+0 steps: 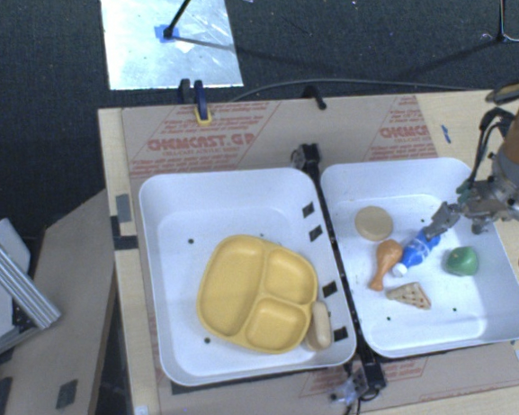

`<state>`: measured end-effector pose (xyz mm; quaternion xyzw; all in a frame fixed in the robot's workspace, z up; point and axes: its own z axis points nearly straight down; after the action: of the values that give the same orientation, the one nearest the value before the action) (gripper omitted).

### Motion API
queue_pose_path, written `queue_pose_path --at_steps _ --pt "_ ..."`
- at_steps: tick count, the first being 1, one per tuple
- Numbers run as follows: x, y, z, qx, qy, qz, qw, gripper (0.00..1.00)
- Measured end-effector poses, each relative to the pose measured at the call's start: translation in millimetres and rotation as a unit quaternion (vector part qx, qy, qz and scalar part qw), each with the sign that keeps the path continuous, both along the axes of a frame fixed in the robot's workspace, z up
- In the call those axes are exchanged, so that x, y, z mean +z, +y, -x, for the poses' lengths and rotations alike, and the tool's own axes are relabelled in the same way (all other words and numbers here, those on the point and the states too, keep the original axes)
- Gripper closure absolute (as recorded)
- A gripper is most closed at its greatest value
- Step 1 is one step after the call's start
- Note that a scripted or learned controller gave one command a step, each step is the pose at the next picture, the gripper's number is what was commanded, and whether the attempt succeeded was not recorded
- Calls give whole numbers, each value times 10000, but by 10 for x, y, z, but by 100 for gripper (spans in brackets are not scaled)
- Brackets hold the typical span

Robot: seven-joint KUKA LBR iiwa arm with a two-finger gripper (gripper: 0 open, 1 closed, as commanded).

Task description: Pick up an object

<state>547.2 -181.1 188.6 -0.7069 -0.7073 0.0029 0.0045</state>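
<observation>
The hand (443, 220) hangs over the right bin (499, 317), its tip at a blue bottle (419, 251). A yellow tray (253, 293) fills the left bin (169, 255).

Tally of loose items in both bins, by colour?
Yellow: 1, divided plate
Tan/beige: 3, round cookie, bread roll, cracker wedge
Orange-brown: 1, drumstick
Blue: 1, bottle
Green: 1, apple
Total: 7
</observation>
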Motion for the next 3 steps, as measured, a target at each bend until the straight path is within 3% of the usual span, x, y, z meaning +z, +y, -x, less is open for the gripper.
queue_pose_path --at_steps 1,3 --pt "62 3 -31 15 -57 13 10000 0" --pt "-1066 -9 -24 7 -47 9 10000 0"
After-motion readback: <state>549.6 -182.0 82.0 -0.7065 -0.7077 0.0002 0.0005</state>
